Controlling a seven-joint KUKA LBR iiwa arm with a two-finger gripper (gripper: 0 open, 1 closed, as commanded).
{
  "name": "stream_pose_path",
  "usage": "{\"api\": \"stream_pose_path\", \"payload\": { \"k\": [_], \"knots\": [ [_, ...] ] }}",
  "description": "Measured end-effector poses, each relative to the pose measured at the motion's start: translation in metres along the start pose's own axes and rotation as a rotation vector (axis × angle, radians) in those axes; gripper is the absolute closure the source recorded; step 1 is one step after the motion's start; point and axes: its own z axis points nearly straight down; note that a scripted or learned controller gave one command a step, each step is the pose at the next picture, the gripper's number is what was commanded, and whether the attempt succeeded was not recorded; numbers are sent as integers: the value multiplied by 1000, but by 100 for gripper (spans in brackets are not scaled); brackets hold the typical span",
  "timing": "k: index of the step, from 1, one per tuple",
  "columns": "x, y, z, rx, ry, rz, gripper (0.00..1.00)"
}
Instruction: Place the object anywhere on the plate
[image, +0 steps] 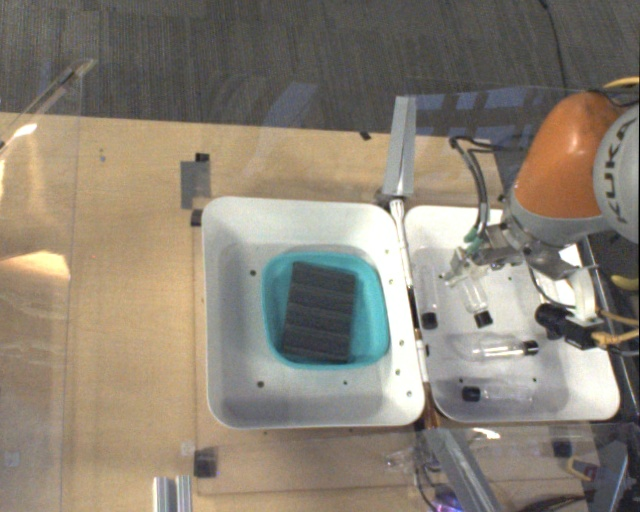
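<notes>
A pale wooden bench carries two shallow white bins side by side, with dark carpet beyond its far edge. The dark ribbed block lies flat in the middle of the teal plate, which sits in the left bin. Judging by how things lie, the block is already where the task wants it: wholly inside the plate's rim, with teal showing on all sides.

To the right of the plate, past the wall between the bins, the right bin holds several small clear tubes with dark caps, one lying across its floor and another close to its near edge. The gripper hangs over the far part of that bin, well apart from the plate, under the arm's orange band. Whether it is spread or closed I cannot tell; clear parts there blur together, and nothing can be made out between its tips.

If a placing step remains, the sound course is probably to leave the block undisturbed and lift the arm straight up, clear of the tubes and the dividing wall, so nothing is nudged.
</notes>
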Motion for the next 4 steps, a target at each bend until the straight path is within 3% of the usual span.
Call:
{"api": "stream_pose_path", "payload": {
  "k": [1,2,3,4],
  "knots": [
    [91,-42,-27,0,1,-196,100],
    [90,-42,-27,0,1,-195,0],
    [78,-28,-66,-2,0,-137,0],
    [86,-3,-76,-4,-1,-103,0]
  ]
}}
